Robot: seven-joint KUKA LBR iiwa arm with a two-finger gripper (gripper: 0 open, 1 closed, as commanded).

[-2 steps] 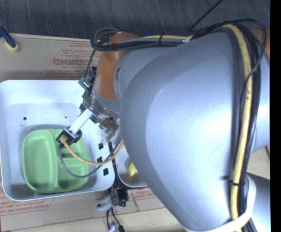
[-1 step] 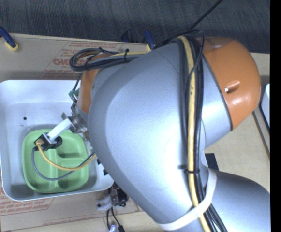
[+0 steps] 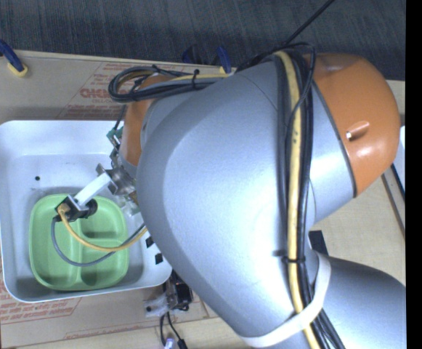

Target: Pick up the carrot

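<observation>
White bin (image 3: 1, 167), cardboard bench (image 3: 65, 87), grey carpet (image 3: 87, 13)

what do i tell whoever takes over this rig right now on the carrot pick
Gripper: low in the left bin, at the upper right edge of the green divided plate. It is mostly covered by the arm, and its state cannot be told.
Carrot: I cannot place it. The arm hides much of the bench, and the bare parts of the plate and bin floor hold no carrot.
Done: no grasp can be confirmed.
Left: find the carrot, close on it and lift it. It is probably best to check once the arm clears the view.
</observation>
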